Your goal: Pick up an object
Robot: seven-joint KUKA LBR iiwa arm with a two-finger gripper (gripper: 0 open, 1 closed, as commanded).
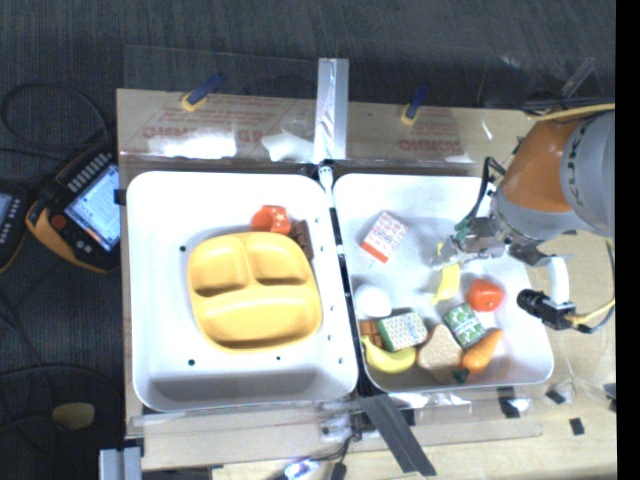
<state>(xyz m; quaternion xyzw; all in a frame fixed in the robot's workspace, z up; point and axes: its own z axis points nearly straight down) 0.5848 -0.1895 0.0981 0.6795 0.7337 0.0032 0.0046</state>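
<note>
Over the right bin (pixel 540 360), the gripper (pixel 470 243) hangs low above a yellow wedge (pixel 447 282).
Whether it is open or grasping anything cannot be told; a tomato (pixel 485 295) lies beside the wedge, apart from the gripper.

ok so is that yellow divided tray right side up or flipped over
Right side up: the yellow divided tray in the left bin shows its three hollow compartments facing the camera, with nothing in them.

The arm's pincer (pixel 470 240) is hanging over the right bin (pixel 440 190) just above a yellow wedge (pixel 447 282), while a yellow tray (pixel 255 290) is lying in the left bin (pixel 160 268).
</note>
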